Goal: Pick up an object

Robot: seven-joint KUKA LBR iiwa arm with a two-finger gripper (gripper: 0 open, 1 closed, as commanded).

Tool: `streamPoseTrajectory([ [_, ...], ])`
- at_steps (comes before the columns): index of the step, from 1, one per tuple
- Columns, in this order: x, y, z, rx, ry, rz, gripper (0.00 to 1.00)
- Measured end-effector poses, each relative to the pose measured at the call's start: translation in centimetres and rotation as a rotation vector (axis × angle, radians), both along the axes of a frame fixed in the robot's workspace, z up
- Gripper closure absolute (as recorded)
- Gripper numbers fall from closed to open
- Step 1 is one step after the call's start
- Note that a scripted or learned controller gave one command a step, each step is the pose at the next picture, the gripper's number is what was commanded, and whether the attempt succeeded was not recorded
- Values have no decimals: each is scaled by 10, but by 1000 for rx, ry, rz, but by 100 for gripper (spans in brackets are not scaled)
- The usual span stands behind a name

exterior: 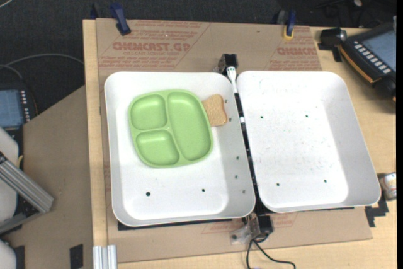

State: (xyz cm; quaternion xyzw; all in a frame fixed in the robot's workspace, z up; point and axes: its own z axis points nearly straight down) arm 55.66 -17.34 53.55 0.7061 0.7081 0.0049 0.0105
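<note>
So the left shallow white plastic bin (126, 198) held a green three-compartment plastic plate (170, 128) toward its far edge, with a small tan cracker-like slab (216, 109) touching the plate's right rim, long axis running near-to-far.

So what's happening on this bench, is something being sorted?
Nothing is being handled at this moment. The left bin holds a green divided plate with a small tan piece, like a cracker, lying at its right edge. The right bin sits beside it. The job is picking up an object, and both things lie untouched.
</note>
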Motion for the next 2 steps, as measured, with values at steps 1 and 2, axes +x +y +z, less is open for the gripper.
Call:
streamPoseTrajectory([
  [1,-65,50,2,9,21,1,0],
  [2,-78,247,0,11,24,16,0],
])
